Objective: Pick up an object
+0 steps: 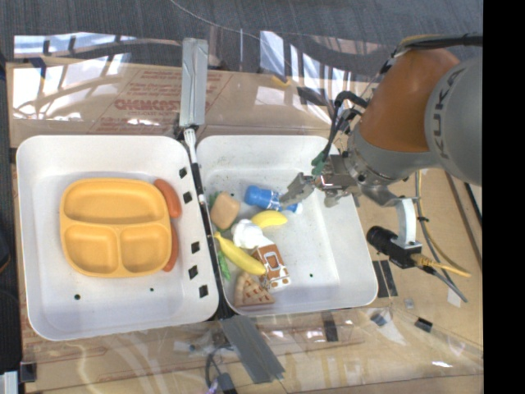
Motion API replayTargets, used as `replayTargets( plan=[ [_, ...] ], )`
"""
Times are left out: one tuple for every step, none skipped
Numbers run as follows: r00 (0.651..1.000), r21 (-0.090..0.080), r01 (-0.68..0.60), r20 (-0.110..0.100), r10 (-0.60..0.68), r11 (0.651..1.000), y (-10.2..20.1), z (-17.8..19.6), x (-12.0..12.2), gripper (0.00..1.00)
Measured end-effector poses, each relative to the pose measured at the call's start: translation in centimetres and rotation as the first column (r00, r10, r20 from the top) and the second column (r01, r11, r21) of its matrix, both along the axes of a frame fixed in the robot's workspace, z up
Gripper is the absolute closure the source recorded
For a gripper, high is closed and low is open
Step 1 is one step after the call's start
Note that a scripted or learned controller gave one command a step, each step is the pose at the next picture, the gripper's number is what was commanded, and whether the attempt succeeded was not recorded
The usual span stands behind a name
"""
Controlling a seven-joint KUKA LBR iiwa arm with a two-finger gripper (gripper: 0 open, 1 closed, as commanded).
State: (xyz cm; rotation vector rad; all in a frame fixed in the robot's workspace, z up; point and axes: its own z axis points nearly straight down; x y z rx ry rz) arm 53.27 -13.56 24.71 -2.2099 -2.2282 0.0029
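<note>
Two-finger gripper [297, 192] low over right bin, finger spread unclear, small blue plastic cylinder [261, 196] just left of its tip, lying sideways, glossy

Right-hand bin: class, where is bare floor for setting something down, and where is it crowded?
Right bin: bare floor along its near-right side, right of the carton. Crowded at its left wall, around the banana and waffle.

The arm [426, 113] reaches in from the right, its orange band sitting above the grey wrist, bent downward and leftward. The end effector [297, 191] points left at a slant, low and tilted, its metal fingers [294, 194] extending from the wrist block.
</note>
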Motion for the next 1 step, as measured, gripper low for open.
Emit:
replayTargets(
  plan=[
    [0.864, -0.003, 0.504, 0.0, -0.504, 0.864, -0.19, -2.48, 2.88, 0.0]
  ],
)
